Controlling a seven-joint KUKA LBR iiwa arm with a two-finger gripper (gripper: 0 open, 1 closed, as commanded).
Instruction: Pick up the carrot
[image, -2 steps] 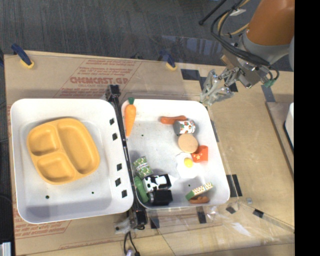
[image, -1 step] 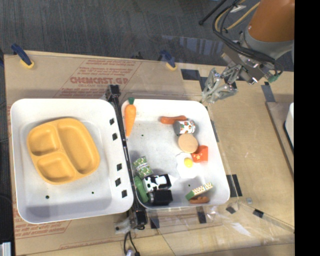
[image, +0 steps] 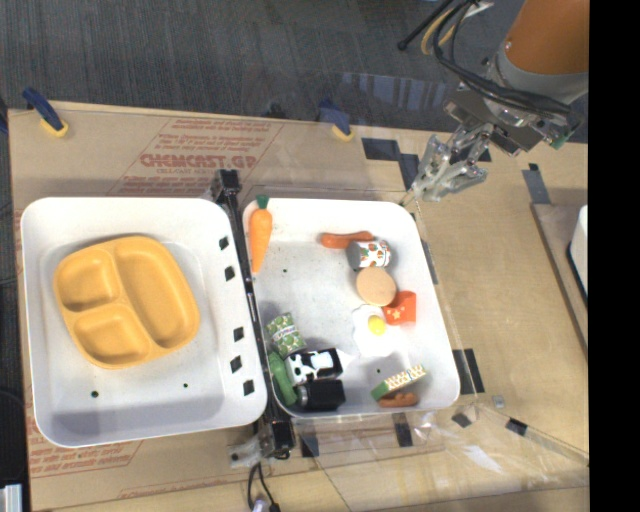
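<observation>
The carrot (image: 259, 231), orange with a green top, lies along the left wall of the right bin (image: 330, 300), near its far left corner. My gripper (image: 437, 178) hangs at the upper right, just past the right bin's far right corner, well away from the carrot. Its metal fingers (image: 428, 172) point down and left with nothing between them.
The right bin also holds a sausage (image: 345, 240), a small can (image: 370, 254), a round cookie (image: 376, 288), a red block (image: 401, 308), a fried egg (image: 371, 324), and several packets near the front. A yellow divided tray (image: 125, 298) sits in the left bin (image: 60, 400).
</observation>
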